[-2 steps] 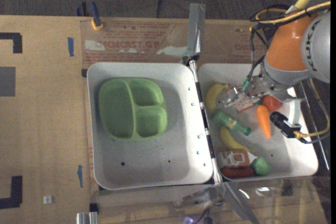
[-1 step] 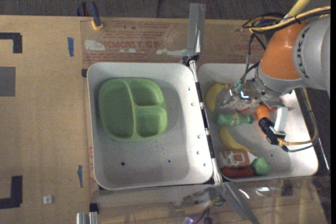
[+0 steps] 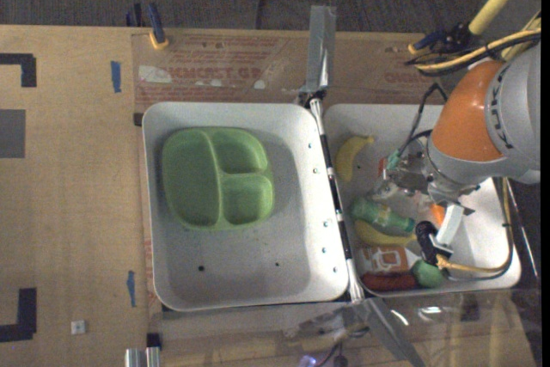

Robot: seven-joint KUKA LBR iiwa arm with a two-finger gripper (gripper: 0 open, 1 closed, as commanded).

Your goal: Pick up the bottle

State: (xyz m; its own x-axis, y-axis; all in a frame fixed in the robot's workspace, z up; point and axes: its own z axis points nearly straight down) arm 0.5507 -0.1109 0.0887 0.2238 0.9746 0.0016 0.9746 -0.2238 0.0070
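One green bottle [image 3: 383, 214] lying flat in the right bin [image 3: 490, 258], hemmed by bananas at twelve [image 3: 352, 155] and six [image 3: 384, 233]. Claw [image 3: 404, 183] just at its one o'clock, hidden under the wrist; grip state impossible to tell. Risk, judged: pinching a banana instead, or rolling the bottle aside, given the crowding. No legible writing on the bottle; cardboard print on the counter [image 3: 69, 185] too faint to read.
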